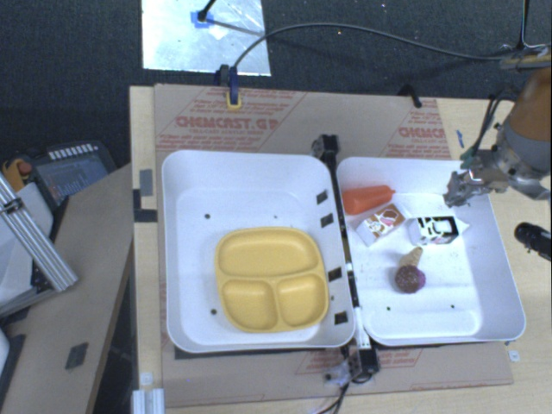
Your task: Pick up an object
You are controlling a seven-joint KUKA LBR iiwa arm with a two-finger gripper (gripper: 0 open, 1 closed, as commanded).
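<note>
The right bin (492, 317) holds an orange carrot-like piece (366, 198), a small printed pack (381, 223), a black-and-white packet (437, 228) and a purple ice-cream cone toy (410, 274). My gripper (460, 190) hangs over the bin's upper right part, just above and right of the black-and-white packet. Nothing shows between its fingers. The grey arm reaches in from the right edge.
The left bin (185, 231) carries a yellow divided plate (271, 277). A black divider with clips (338, 231) runs between the bins. A cable crosses the dark floor behind, and a metal sheet (203, 24) lies at the back left.
</note>
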